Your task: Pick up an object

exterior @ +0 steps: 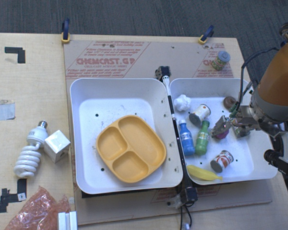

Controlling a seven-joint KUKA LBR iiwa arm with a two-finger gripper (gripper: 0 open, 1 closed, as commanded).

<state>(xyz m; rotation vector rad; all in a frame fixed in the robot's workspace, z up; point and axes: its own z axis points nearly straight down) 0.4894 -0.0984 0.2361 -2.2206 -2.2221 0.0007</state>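
Poised low over the right bin (245,169), the gripper (224,127) hangs at the end of the grey-and-orange arm (274,87) reaching in from the right; whether it is spread or pressed together cannot be told at this angle, and nothing is visibly held. Beside it, the left bin (81,143) carries a yellow divided tray (130,149) lying flat near its middle. Candidates for the pick are all in the right bin: a yellow banana (204,173) along the near wall, a green bottle (202,139) and a blue bottle (186,137) lying side by side, a small red-and-white can (222,160) on its side, a white cup (200,113) tipped over, a crumpled white object (182,102) near the far corner, and a purplish item (222,133) just under the tool. By the look of it, this is the approach stage, with no grasp made. Next, the tool would need to settle squarely over one item, likely the purplish one, close on it, and lift clear of its neighbours.
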